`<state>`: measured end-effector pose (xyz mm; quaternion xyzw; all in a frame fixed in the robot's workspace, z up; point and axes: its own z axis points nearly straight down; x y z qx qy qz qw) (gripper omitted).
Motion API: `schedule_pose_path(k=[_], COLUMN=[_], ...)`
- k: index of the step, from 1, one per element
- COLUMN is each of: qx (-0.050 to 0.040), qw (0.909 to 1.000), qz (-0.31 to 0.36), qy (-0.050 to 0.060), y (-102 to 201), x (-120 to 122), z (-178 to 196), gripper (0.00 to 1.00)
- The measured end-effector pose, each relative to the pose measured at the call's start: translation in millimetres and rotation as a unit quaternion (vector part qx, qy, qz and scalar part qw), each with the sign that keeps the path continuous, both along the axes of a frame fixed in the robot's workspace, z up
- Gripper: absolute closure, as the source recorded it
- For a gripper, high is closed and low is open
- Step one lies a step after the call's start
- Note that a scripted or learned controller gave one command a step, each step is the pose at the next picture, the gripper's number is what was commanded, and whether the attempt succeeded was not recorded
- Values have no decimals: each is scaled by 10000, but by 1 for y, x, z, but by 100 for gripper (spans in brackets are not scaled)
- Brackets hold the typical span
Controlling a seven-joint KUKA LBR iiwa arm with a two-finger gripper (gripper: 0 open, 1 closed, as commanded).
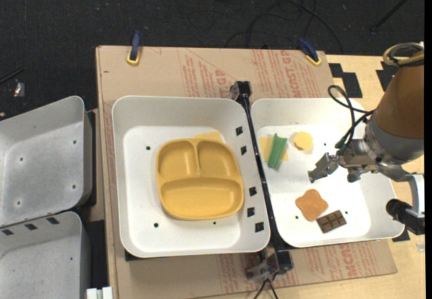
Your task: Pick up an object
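The right bin [351, 227] holds several small things: a green block [277, 152] on a pale yellow piece [267, 146], a round yellow piece [303, 142], an orange-brown flat piece [312, 204] and a dark brown square [331, 222]. My gripper [321, 171] hangs over the middle of this bin, reaching in from the right. It is to the right of the green block and above the orange-brown piece, with nothing seen between its fingers.
The left bin [131, 156] holds a yellow divided tray [200, 179] lying on a pale yellow sheet [210, 136]. A black divider [255, 162] runs between the bins. Grey metal lids [40, 156] lie off the bench at the left.
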<state>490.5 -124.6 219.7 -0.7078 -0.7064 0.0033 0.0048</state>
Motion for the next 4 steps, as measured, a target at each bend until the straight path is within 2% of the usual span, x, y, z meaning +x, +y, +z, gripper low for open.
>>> schedule_pose_path(k=[1,2,3,4], qx=[-9,-2,-3,-14], qw=[10000,10000,10000,10000], qz=[13,4,0,0], qy=[-53,-27,-33,-61], y=[0,8,10,10], x=[2,3,2,3], z=[5,-57,-100,-128], gripper=[0,0,0,0])
